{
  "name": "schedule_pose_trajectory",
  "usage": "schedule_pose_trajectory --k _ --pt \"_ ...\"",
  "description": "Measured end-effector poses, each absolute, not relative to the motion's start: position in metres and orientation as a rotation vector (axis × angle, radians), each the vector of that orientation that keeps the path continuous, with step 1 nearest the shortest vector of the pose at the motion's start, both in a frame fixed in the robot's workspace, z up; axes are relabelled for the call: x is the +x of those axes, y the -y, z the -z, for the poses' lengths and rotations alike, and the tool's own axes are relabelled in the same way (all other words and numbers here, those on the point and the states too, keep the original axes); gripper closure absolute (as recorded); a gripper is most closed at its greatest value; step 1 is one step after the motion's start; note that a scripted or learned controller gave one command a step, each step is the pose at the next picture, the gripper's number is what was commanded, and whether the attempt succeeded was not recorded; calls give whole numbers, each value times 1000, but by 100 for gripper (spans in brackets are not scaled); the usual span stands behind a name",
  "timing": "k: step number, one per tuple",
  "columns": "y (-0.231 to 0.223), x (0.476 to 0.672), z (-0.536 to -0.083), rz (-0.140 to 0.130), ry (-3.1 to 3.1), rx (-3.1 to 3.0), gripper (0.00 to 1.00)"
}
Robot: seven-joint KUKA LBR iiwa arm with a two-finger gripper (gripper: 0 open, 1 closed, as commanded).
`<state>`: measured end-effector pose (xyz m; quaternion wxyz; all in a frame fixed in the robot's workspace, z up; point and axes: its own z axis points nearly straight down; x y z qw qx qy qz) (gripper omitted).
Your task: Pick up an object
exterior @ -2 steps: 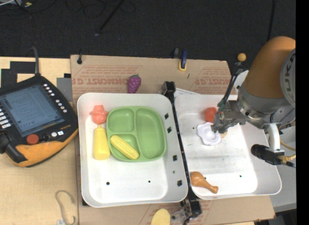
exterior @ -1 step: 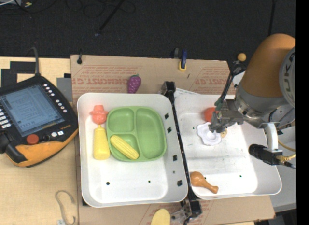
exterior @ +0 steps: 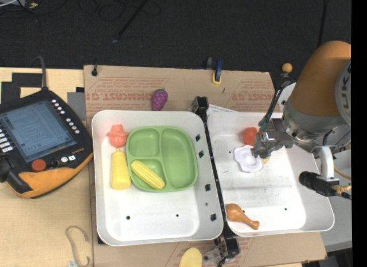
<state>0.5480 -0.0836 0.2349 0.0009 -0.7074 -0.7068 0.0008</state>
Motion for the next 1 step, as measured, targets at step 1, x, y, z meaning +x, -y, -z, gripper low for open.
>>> schedule_pose_trajectory --k 1 --pt "83 560 -235 -1 2221 -2220 100"
